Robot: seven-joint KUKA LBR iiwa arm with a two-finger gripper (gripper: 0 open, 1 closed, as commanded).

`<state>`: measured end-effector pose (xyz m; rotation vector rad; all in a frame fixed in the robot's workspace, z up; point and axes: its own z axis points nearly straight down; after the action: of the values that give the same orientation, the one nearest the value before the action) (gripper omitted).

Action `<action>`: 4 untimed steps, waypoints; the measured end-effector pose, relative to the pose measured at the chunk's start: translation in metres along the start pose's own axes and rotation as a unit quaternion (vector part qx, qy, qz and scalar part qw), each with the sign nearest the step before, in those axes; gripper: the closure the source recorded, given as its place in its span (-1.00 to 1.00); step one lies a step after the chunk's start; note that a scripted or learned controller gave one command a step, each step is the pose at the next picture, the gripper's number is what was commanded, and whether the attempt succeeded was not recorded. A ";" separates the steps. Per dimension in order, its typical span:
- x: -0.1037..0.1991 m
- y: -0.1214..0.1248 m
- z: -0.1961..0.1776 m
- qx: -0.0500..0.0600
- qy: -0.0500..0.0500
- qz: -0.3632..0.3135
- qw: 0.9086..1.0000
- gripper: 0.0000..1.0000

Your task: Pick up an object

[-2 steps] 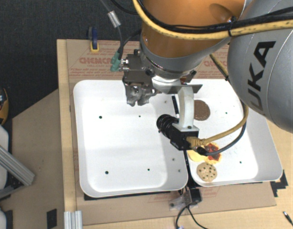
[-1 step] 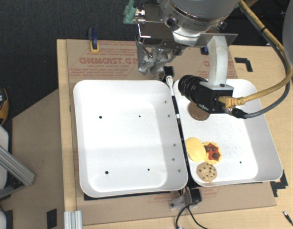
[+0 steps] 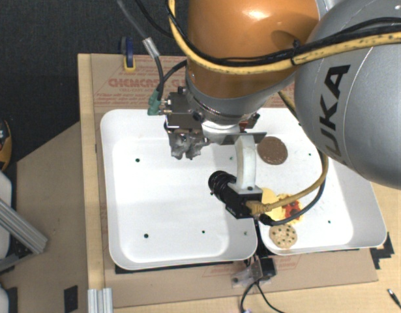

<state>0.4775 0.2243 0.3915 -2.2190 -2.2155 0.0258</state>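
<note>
We are looking down on two white bins sitting side by side on a brown cardboard sheet (image 3: 89,175). The left bin (image 3: 154,240) is showing four small dark dots on its floor. The right bin (image 3: 343,233) is mostly hiding under the big grey arm (image 3: 356,90) with its orange band (image 3: 252,25).

We are counting three things in the right bin. One is a round brown disc (image 3: 273,150) lying flat near the back. One is a round tan cookie with dots (image 3: 283,235) lying flat at the front, close to the wall between the bins. Both are round, so they are not pointing any way. Between them we are seeing a small yellow and red thing (image 3: 282,204), partly covered by a cable, and we cannot tell its shape or which way it is pointing.

The gripper (image 3: 186,150) is hanging over the back of the left bin, well apart from all three things. It is looking dark and blurry, so we cannot tell how its claw is standing, and we are seeing nothing in it.

A white bracket with a black camera part (image 3: 229,191) is sticking out over the wall between the bins. A yellow and black cable (image 3: 314,188) is looping over the right bin and getting in the way of the yellow and red thing.
</note>
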 end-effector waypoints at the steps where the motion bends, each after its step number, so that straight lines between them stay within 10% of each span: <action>1: -0.006 0.001 -0.030 -0.010 0.005 -0.001 1.000 1.00; 2: 0.000 0.044 0.092 -0.002 0.001 0.000 1.000 1.00; 4: 0.001 0.015 0.034 -0.009 0.005 -0.002 1.000 1.00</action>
<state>0.4915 0.2249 0.3570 -2.2198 -2.2240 -0.0059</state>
